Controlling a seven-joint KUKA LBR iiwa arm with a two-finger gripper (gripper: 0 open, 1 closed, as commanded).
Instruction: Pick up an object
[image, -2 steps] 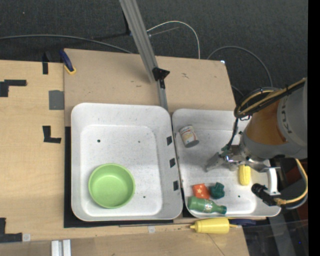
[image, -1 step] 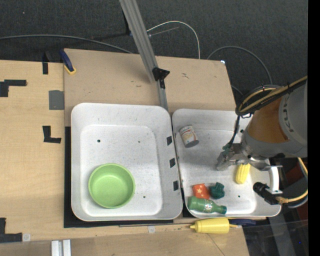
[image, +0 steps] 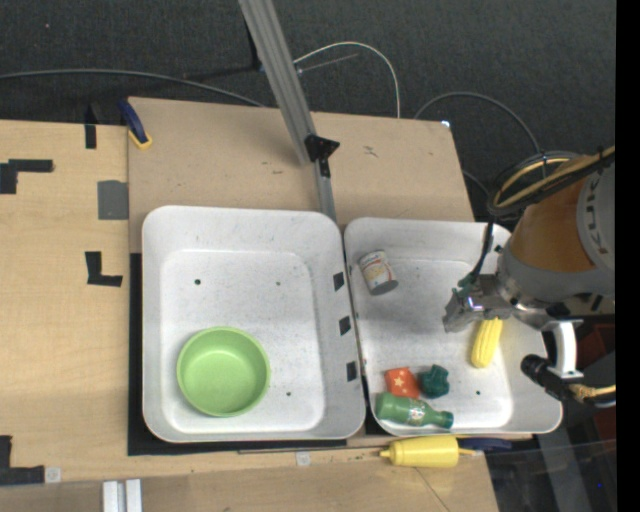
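The end effector (image: 470, 308) hangs low in the right bin (image: 420, 235), touching or just beside the upper end of the yellow corn cob (image: 486, 342), probably lining up a grasp on it; whether it is clenched or released I cannot tell. Left of the corn lies a small can (image: 377, 271); below-left sit an orange piece (image: 401, 381), a dark green piece (image: 434, 380) and a green bottle (image: 413, 410).

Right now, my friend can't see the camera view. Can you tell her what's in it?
A grey robot arm's gripper hangs in the right white bin, beside a yellow plastic corn cob. That bin also holds a small tin can, an orange toy, a dark green toy and a green bottle; the left white bin holds a light green bowl.
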